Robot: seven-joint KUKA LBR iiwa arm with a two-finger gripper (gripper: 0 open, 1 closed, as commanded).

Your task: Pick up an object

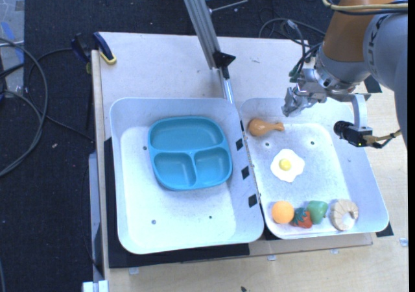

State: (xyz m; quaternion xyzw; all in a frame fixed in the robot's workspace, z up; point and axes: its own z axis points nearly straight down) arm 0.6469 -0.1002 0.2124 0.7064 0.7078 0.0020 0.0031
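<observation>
The right bin (363,174) holds a brown drumstick (264,127) at its far left corner and a fried egg (287,165) near the middle. Along its near edge lie an orange ball (282,211), a red strawberry (302,218), a green piece (318,209) and a tan round slice (343,213). My gripper (291,106) hangs over the bin's far edge, just right of the drumstick and apart from it. Nothing shows between its fingers.
In the left bin (130,174) lies a blue three-part plate (190,152). A slanted metal rail (201,15) comes down from the top to the gap between the bins. Cables lie on the dark floor at left and top.
</observation>
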